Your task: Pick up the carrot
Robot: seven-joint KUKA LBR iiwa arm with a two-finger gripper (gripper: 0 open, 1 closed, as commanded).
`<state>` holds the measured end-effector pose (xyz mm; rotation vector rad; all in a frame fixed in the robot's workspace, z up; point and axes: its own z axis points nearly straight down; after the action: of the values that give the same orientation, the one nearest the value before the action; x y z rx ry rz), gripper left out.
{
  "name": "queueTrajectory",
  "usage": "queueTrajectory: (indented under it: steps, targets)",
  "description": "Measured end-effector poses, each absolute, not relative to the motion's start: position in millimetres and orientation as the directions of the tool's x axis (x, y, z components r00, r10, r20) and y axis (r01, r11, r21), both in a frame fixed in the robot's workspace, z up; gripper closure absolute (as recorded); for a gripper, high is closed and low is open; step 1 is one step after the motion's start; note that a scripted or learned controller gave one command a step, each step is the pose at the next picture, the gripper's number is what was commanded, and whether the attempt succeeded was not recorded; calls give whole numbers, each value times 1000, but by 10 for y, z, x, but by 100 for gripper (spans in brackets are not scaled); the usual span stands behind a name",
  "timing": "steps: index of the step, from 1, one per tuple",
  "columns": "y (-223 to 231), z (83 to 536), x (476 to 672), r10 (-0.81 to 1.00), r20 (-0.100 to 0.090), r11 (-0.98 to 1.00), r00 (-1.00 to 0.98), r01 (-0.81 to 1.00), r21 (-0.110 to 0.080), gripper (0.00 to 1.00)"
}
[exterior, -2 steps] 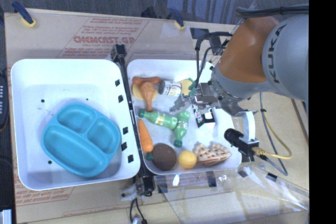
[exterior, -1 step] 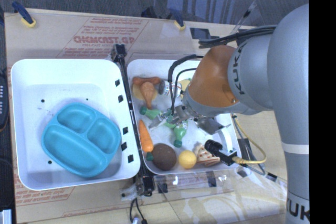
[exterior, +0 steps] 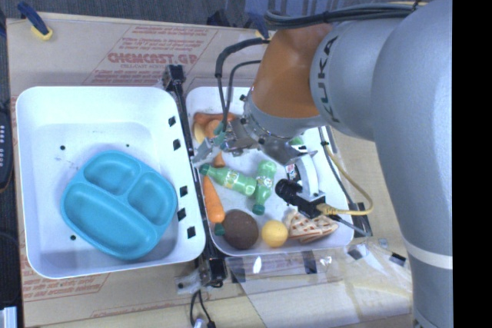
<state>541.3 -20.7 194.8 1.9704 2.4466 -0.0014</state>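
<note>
The carrot (exterior: 213, 198) lies lengthwise along the left wall of the right bin (exterior: 336, 240), lower centre of the frame, its lower tip near a brown round fruit (exterior: 241, 229). Just right of it lie 2 green bottles (exterior: 247, 182), with a yellow lemon (exterior: 274, 233) and a waffle piece (exterior: 310, 226) below them. My gripper (exterior: 217, 145) hangs above the carrot's upper end; the fingers look slightly parted, perhaps, gripping nothing I can see. The left bin (exterior: 46, 105) holds a blue divided plate (exterior: 117, 201).
</note>
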Motion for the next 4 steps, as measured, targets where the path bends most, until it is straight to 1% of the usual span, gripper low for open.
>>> queueTrajectory:
  steps: [1,2,3,4]
  targets:
    - [-437,1908,4971,968,2,251,-251,968,-9,0]
    - [-276,1907,4757,959,2,284,-284,959,-11,0]
    - [-1085,1013,4945,986,-1,167,-167,986,-12,0]
    - [-459,1939,5109,999,1,47,-47,999,-3,0]
